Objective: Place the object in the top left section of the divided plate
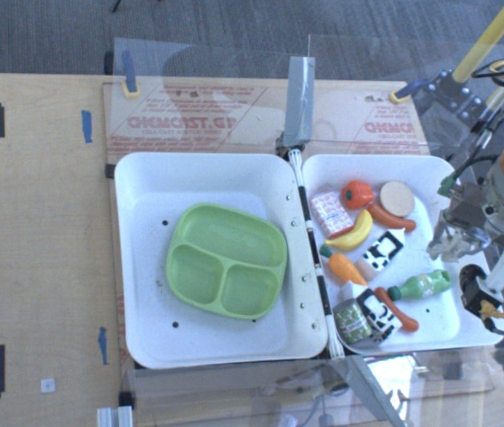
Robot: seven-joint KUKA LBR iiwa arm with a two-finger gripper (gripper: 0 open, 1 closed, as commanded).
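The green divided plate (277,235) lies in the left bin (145,194), with one long section at the back and two smaller ones at the front, all bare. The toy foods lie in the right bin (429,178): a tomato (356,194), a round bread slice (397,199), a pink-and-white packet (330,210), a banana (355,231), a carrot (348,269) and a green bottle (420,285). My gripper (450,241) hangs over the right bin's right side, above and right of the bottle, apart from the plate.
The right bin also holds an orange sausage (392,219), two black-and-white tagged blocks (381,250) (378,308), a tin (353,322) and a red chili (397,311). A ridge (309,256) separates the bins. Cables (478,292) hang by the right bin's edge.
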